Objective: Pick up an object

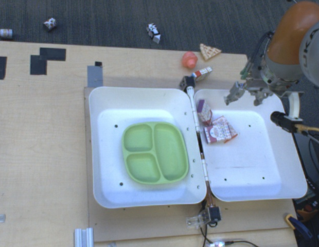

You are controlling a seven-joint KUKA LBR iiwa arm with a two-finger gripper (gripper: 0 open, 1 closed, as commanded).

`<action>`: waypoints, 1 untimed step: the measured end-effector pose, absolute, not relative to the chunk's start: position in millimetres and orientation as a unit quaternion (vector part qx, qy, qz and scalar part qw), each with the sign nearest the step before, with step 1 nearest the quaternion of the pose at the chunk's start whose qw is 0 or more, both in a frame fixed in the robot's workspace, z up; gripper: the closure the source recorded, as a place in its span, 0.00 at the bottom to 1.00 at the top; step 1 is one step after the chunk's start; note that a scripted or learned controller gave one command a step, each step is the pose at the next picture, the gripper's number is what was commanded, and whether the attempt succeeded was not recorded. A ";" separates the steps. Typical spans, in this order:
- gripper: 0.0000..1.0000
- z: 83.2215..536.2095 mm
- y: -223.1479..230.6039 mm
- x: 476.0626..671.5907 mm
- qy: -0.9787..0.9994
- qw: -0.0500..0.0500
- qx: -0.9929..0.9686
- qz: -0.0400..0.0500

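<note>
Left of end effector [247, 94]: red packet [219, 131]

The counter [41, 138] is pale tan wood grain, with black patches [46, 59] at its far edge. Both bins [242, 187] are white. The tray [155, 152] is light green. Just left of the end effector [248, 94], a packet [219, 131] is red and white, and a wrapper [203, 110] purple. The arm [293, 35] is grey with an orange band. The floor [108, 9] is dark grey, finely ribbed.
</note>
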State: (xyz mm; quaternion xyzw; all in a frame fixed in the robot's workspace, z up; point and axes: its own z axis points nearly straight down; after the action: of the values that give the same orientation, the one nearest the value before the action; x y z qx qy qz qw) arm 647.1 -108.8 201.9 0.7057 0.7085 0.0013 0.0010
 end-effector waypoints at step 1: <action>0.00 109.0 -138.0 591.1 0.708 0.005 0.706 0.004</action>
State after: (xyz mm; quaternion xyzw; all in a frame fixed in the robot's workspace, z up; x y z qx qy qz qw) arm 591.1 -138.0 109.0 0.7060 0.7082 0.0043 0.0049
